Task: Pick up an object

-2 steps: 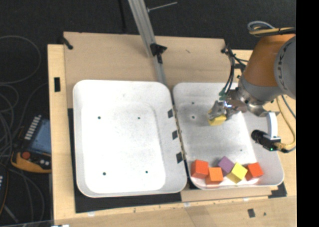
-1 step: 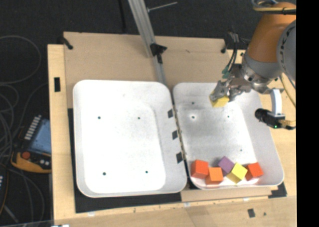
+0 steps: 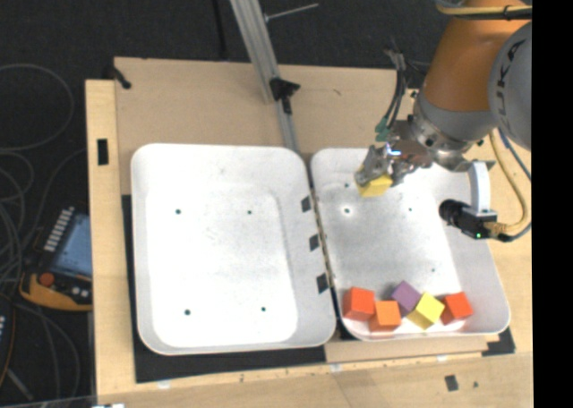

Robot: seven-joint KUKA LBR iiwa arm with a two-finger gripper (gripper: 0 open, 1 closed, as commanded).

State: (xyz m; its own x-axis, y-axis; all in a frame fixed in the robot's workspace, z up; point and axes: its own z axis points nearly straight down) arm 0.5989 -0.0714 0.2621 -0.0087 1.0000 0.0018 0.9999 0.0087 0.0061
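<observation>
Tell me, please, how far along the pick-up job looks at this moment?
Done, it seems: a yellow block sits between the fingers of the gripper, over the upper part of the right bin, apart from the other blocks. In hand: that block, seemingly carried above the floor, though the slanted view cannot confirm it is fully clear. Left: confirming the lift holds. Five blocks rest at the bin's near edge.

Bench (image 3: 206,102): light wood top, bare along far edge and left edge. Two shallow white bins side by side on it: left bin (image 3: 152,174) toward left edge, right bin (image 3: 479,263) toward right edge, rims touching at middle. Both reach near front edge.
</observation>
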